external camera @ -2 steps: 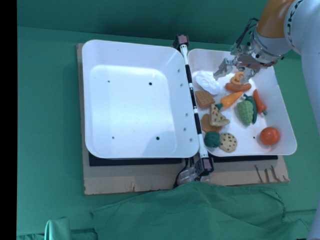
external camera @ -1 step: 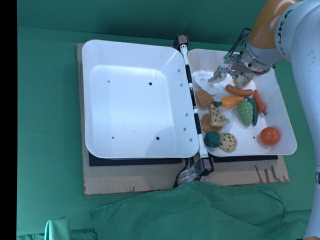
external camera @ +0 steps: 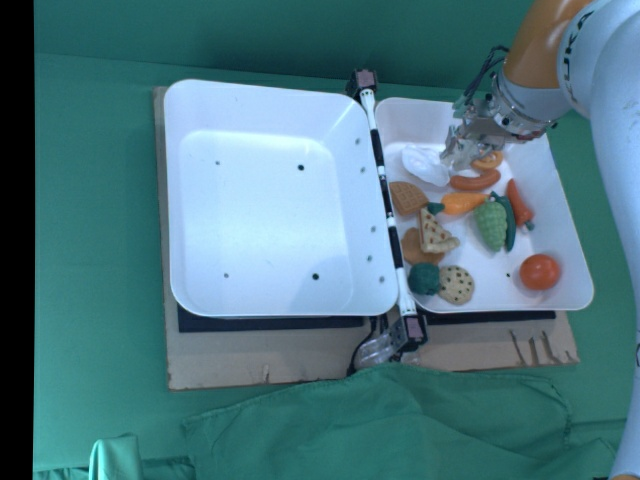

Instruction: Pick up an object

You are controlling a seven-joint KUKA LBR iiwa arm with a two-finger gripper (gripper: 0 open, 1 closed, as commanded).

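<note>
Arm over the toy-food bin

At upper right, the gripper (external camera: 462,154) hangs above a white item (external camera: 424,165) in the right bin (external camera: 566,230); whether its jaws are wide or narrow, I cannot tell.

A green tabletop (external camera: 100,218) carries a cardboard sheet (external camera: 270,353) under two white bins (external camera: 190,268), left of and below the end effector (external camera: 462,150); rumpled green cloth (external camera: 380,423) lies nearer.

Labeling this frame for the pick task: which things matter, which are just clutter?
Job: pincer; toy food in right bin, e.g. sausage, grapes, orange ball, cookie.
Lying about: left bin, green cloth, cardboard.
</note>
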